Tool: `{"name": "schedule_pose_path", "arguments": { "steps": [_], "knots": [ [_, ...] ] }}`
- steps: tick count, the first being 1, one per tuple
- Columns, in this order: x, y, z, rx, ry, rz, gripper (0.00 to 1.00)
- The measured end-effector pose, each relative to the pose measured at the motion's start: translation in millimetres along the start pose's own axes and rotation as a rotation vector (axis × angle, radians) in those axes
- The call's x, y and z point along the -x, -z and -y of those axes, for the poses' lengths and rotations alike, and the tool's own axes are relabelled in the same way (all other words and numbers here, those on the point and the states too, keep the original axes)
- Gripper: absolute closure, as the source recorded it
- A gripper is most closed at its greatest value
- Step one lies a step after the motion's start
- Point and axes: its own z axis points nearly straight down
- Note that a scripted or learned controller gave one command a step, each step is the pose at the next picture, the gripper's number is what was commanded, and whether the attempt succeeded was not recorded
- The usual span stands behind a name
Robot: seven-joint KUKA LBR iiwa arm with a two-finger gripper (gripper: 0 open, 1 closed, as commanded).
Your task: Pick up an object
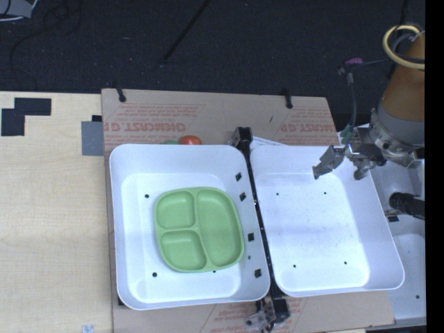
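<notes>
A green plate (199,229) with three dips lies flat in the left bin (132,179). The gripper (343,164) hangs over the right bin's (374,262) top edge, jaws apart, holding nothing.

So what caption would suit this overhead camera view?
Grey arm's tool above the right white bin; a green three-compartment plastic plate lies in the left white bin.

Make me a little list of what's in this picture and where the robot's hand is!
left bin: shallow white plastic bin holding the plate
plate: light green plastic plate with three compartments, lying flat
right bin: shallow white plastic bin
hand: hand above the right bin's far right corner, nothing between its fingers
small red thing: behind the left bin, partly hidden
</notes>
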Motion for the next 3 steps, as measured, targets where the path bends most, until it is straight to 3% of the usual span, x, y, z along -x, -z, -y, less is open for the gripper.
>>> {"name": "schedule_pose_path", "arguments": {
  "steps": [2,3],
  "knots": [
    [-7,-127,0,-0.009,0.0,-0.002,0.0],
    [-9,-171,2,-0.007,-0.001,-0.002,0.0]
  ]
}}
